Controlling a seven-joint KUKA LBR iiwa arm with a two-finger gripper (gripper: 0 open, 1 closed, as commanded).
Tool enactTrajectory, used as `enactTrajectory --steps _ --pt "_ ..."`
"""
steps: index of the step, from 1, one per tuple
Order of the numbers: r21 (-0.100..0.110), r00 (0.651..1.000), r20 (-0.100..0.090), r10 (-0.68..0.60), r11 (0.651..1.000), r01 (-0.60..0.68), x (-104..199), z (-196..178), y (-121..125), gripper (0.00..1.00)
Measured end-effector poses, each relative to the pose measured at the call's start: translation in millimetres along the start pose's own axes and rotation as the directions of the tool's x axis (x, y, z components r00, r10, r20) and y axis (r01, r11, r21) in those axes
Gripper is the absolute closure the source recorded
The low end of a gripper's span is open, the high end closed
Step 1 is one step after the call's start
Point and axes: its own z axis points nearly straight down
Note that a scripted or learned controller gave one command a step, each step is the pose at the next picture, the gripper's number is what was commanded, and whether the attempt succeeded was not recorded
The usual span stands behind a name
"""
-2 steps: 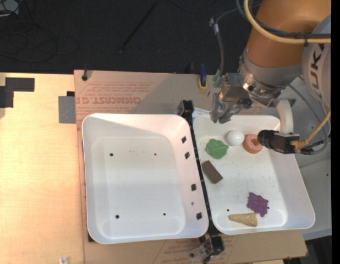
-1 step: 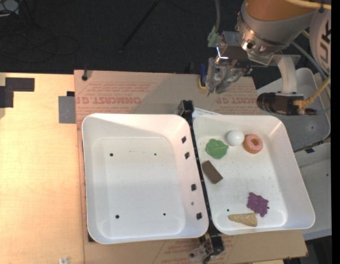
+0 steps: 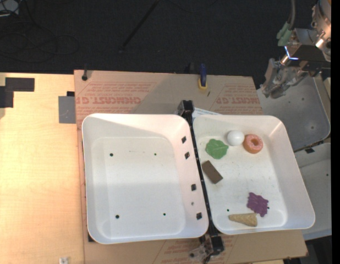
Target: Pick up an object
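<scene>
Cone-shaped tan piece (image 3: 243, 219) lies nearest, along the front wall of the right bin (image 3: 294, 147). Purple grape cluster (image 3: 257, 203) sits just behind it, apart. Brown block (image 3: 212, 172) lies tilted near the divider side. Farther back: green leaf (image 3: 216, 148), white ball (image 3: 235, 137) just beside it, then orange doughnut (image 3: 253, 143) near the ball. Left bin (image 3: 93, 164) stands alongside, the two rims touching at the middle. Gripper (image 3: 280, 81) hangs beyond the right bin's far corner, off the bins (finger state cannot be told).
</scene>
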Motion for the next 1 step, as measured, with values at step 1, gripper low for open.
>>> enactTrajectory --steps 1 --pt "0.007 1.0 0.0 -0.01 1.0 0.01 89.3 4.0 -48.6 1.0"
